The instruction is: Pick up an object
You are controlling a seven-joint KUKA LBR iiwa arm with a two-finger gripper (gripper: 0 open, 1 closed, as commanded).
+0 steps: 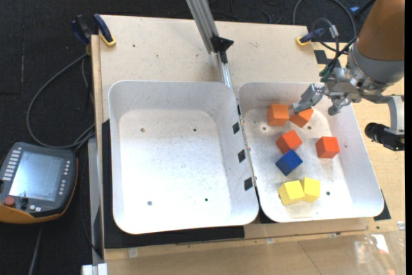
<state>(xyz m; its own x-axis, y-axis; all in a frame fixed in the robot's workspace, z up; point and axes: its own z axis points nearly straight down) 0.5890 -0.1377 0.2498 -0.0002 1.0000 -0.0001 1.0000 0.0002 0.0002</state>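
While the gripper (308,102) hangs at the right bin's (360,158) twelve o'clock, I cannot tell its grasp state. An orange block (301,116) sits just under it, touching another orange block (278,114) at nine o'clock. A descent could nudge both and miss.

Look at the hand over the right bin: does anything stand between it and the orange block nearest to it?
Nothing visible does. The hand sits right at the nearest orange block in the right bin. A second orange block lies beside it on the far side, not between them.
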